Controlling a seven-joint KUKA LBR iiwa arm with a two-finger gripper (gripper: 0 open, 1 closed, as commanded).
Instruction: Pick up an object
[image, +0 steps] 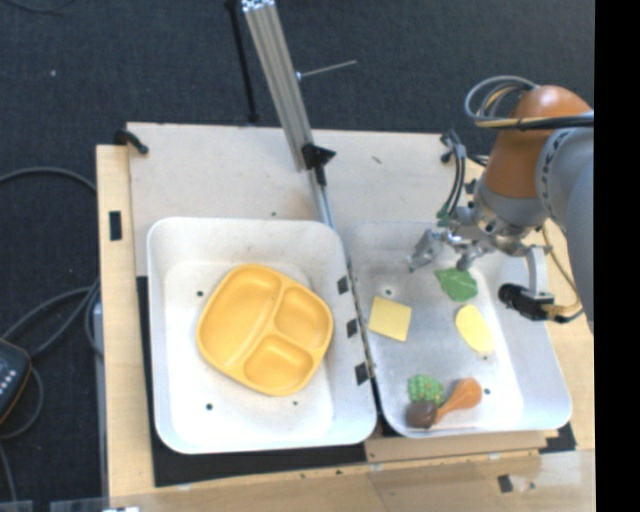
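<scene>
while my arm reaches in from the right over the right bin (520, 400), my gripper (447, 250) hangs above that bin's upper part, its fingers spread apart with nothing between them, so i judge myself in the approach step, with no grasp made yet. just below and right of the fingertips lies a small green piece (458, 285), the nearest candidate; it looks soft and flat, though i cannot tell whether my fingers touch it. further down the bin sit a yellow oval piece (474, 329), a flat yellow square (390, 319) near the bin's left wall, and at the lower edge a green knobbly item (425, 386) touching a brown drumstick-shaped toy (447, 401). the left bin (170, 250) holds a yellow divided plate (265, 327), well apart from my reach for now. the next move, as i judge it, calls for shifting a little toward the green piece, centring it between my fingers, lowering until they straddle it near the bin floor, then closing. because the piece is low, i risk scraping the floor or pinching only an edge, so the descent should be square and careful.
</scene>
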